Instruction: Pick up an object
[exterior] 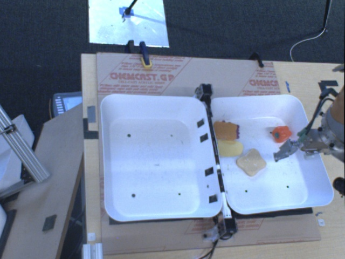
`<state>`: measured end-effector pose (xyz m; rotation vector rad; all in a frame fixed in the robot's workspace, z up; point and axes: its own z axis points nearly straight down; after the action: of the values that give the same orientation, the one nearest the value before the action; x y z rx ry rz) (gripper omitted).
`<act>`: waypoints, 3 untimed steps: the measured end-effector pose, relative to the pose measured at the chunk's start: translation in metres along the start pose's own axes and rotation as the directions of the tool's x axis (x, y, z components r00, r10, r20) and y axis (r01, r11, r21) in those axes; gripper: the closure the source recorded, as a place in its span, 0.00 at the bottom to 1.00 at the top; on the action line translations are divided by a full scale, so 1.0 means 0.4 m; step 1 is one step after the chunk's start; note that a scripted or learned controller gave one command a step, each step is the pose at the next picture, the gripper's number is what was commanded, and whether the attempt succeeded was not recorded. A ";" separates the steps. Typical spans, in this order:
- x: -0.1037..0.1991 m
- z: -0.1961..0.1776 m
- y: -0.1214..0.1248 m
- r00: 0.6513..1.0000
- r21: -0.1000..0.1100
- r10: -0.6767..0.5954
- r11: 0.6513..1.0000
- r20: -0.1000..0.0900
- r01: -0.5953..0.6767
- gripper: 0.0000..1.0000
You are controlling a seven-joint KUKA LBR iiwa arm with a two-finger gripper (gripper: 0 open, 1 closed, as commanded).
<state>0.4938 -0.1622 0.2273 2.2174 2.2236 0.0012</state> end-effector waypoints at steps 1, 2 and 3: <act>-0.120 -0.402 -0.015 1.000 -0.020 0.005 1.000 0.010 -0.005 0.00; -0.112 -0.406 -0.014 1.000 -0.007 -0.002 1.000 0.004 0.002 1.00; 0.094 -0.567 -0.013 1.000 -0.009 -0.010 1.000 0.000 0.010 1.00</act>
<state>0.4881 -0.1243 0.4538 2.2014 2.2304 0.0120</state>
